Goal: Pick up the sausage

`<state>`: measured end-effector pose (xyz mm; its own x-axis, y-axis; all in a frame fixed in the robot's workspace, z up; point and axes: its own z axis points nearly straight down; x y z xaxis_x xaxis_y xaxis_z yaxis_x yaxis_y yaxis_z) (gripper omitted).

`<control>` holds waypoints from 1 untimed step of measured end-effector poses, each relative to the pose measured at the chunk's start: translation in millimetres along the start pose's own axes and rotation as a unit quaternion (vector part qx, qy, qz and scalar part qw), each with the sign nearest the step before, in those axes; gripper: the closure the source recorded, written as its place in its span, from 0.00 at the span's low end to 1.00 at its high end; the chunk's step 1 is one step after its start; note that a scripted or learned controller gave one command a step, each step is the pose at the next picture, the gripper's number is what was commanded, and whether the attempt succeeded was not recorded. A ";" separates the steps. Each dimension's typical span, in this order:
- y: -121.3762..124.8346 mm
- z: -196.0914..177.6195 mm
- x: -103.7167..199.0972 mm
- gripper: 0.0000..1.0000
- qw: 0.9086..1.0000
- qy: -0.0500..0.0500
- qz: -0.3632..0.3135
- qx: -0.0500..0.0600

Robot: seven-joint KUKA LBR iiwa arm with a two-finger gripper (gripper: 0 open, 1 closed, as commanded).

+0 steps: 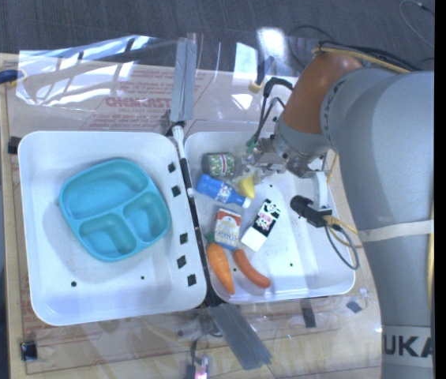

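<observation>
In right bin (329, 279), near front edge: sausage (252, 268) beside carrot (220, 268). Gripper (260, 163) over back clutter, grip state unreadable. You should approach from above, straddle sausage crosswise, avoid carrot.

Sausage (252, 268) beside carrot (220, 268) in right bin (317, 279); blue tray (114, 208) in left bin (41, 283)
</observation>
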<state>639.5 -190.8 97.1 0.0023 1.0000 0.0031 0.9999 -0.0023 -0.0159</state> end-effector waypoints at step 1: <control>-42.9 -95.0 32.6 1.00 1.000 -0.001 0.000 -0.006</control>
